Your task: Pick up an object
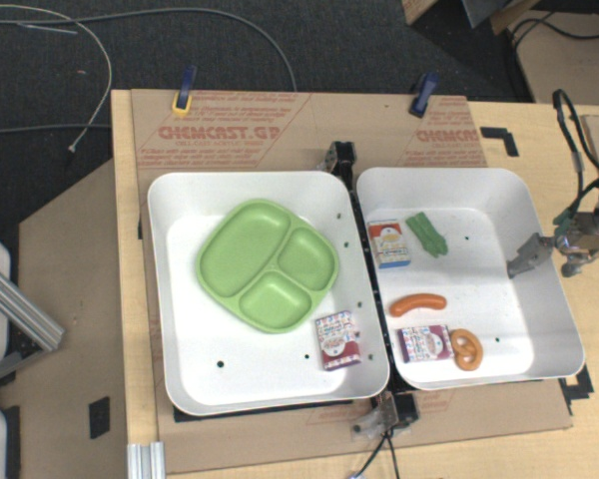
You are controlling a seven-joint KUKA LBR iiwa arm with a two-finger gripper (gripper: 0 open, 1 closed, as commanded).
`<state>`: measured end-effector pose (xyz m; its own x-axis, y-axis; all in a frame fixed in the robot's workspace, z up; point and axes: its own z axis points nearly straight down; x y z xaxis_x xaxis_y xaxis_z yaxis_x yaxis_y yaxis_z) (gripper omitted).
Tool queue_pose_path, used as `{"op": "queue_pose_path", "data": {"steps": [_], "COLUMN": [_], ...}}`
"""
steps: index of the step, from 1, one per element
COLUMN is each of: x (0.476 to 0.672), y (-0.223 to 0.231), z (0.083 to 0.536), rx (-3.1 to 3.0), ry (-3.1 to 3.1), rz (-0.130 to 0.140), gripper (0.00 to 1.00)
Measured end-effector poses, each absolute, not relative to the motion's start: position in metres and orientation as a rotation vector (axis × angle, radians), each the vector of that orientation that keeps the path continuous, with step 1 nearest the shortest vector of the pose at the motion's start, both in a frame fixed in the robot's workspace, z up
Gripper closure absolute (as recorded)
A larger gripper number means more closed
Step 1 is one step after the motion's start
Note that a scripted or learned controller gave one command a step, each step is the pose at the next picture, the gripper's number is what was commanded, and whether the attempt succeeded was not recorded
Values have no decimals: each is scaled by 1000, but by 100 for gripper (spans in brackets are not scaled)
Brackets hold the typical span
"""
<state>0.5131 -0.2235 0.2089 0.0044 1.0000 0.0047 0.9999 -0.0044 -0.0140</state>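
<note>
The right bin [499, 193] holds several small items: a red and white carton [389, 244], a green pickle-shaped piece [427, 235], an orange sausage [418, 304], a purple and white carton [423, 344] and a brown pretzel [467, 348]. In the left bin [180, 208] lie a green divided plate [268, 264] and a small printed carton [336, 339]. My gripper [544, 250] sits at the right bin's right rim, well to the right of all the items, and nothing is seen held in it.
Blue clamps [186, 88] [423, 94] pin the cardboard sheet at the back edge. Cables hang at the far right [574, 148]. A metal rail [15, 302] lies left of the bench.
</note>
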Motion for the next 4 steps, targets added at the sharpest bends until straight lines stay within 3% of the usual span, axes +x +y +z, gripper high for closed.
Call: {"op": "queue_pose_path", "data": {"steps": [1,2,4], "x": [516,522,523], "y": [-223,-219,-213], "z": [216,156,83], "rx": [-2221,-2216,-2218], "ry": [-2221,-2217,-2219], "rz": [0,3,2], "gripper": [0,0,0]}}
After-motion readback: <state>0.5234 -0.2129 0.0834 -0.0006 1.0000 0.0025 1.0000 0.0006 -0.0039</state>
